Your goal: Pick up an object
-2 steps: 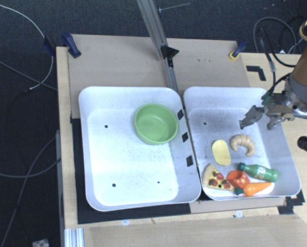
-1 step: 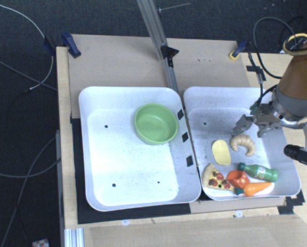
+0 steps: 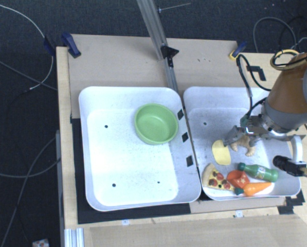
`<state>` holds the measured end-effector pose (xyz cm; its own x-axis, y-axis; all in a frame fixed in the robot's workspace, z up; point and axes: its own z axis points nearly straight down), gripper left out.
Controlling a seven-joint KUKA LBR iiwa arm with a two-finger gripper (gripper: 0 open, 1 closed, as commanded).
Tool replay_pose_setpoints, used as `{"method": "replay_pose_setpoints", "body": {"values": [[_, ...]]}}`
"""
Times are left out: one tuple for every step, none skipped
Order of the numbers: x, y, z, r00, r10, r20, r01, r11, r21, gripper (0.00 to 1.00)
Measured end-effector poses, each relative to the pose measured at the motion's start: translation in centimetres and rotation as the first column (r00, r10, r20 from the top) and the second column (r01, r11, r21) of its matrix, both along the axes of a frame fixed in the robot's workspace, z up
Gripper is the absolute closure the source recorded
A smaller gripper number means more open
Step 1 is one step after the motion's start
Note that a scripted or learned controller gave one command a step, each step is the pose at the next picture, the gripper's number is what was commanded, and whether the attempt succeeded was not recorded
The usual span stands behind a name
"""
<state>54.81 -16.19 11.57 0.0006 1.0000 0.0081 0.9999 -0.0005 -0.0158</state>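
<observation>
My gripper (image 3: 240, 143) hangs low over the middle of the right bin (image 3: 215, 103), its two fingers spread apart with nothing between them. Just left of and below it lies a yellow piece of toy food (image 3: 221, 153). Along the bin's front edge sit a toy pizza slice (image 3: 214, 179), a red pepper (image 3: 237, 179), a green bottle (image 3: 259, 172) lying on its side, and an orange carrot (image 3: 256, 188). A green bowl (image 3: 156, 123) stands in the left bin (image 3: 87, 138).
The grey and orange arm (image 3: 289, 96) reaches in over the right bin's right side, with black cables above it. A metal pole (image 3: 156, 24) slants down to the gap between the bins. Blue clamps hold the bench's far corners.
</observation>
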Motion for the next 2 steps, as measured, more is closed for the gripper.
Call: {"method": "replay_pose_setpoints", "body": {"values": [[-0.1,0.1,-2.2,1.000,-0.001,0.001,0.001,1.000,0.000,0.00],[0.1,0.2,-0.8,1.000,-0.001,0.007,0.001,1.000,0.001,1.00]]}}
